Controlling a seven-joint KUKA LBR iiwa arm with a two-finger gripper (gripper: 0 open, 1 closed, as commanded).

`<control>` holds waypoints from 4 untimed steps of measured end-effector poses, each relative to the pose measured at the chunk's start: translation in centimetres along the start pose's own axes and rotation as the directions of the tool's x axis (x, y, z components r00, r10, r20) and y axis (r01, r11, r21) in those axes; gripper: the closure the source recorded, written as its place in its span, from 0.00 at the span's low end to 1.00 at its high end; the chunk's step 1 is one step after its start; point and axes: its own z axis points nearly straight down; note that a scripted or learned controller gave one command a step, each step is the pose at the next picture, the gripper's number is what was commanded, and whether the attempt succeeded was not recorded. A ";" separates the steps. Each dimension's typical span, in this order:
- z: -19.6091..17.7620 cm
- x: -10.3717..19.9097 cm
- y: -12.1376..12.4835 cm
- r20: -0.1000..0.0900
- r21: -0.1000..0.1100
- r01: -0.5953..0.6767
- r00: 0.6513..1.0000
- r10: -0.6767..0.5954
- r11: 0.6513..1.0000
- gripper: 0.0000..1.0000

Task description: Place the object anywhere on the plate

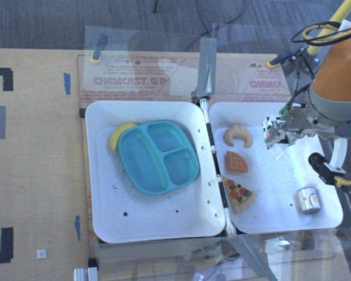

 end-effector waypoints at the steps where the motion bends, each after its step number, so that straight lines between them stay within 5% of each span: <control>1: -4.7 7.6 4.8 0.001 0.001 0.030 1.000 -0.030 1.000 1.00; 2: -4.6 15.9 4.0 0.000 0.004 0.149 0.989 -0.149 0.989 1.00; 3: 1.2 24.3 5.4 -0.001 0.005 0.138 0.990 -0.138 0.990 1.00; 4: 1.1 24.3 5.4 -0.001 0.004 0.138 0.990 -0.138 0.990 0.00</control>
